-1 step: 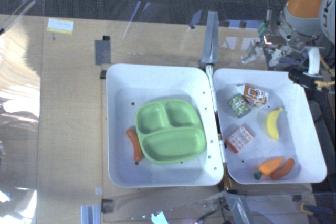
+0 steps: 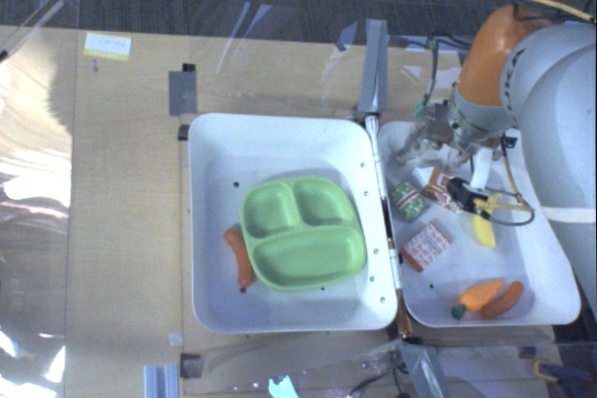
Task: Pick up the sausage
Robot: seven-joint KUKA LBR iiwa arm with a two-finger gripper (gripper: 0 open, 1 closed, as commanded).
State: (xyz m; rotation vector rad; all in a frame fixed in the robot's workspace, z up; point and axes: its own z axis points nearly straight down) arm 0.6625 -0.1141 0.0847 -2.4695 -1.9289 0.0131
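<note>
Pale wooden bench (image 2: 112, 200) carries two shallow white bins side by side, seen from above at a slant; at the near end of the right bin (image 2: 546, 256) lies the sausage (image 2: 509, 295), a short, plump, reddish-orange piece with rounded ends, set at a slant and touching the carrot (image 2: 479, 295) on its left; the carrot is brighter orange, with a green tip pointing to the bin's near edge; a little farther back rests a red-and-white packet (image 2: 427, 245), close to the wall the bins share; across that wall, the left bin (image 2: 280, 124) holds a green divided plate (image 2: 303, 233), with a thin, curved orange-red piece (image 2: 239, 258) lying along the plate's left rim and partly tucked under it; farther into the right bin sits a small green-and-white box (image 2: 406, 198); at that bin's far end hangs the gripper (image 2: 440, 147), below the arm's orange band (image 2: 487, 61), well apart from the sausage, which lies toward the opposite, near end and somewhat to the right; whether the gripper is open or closed cannot be told, and nothing is seen in its grasp.
</note>
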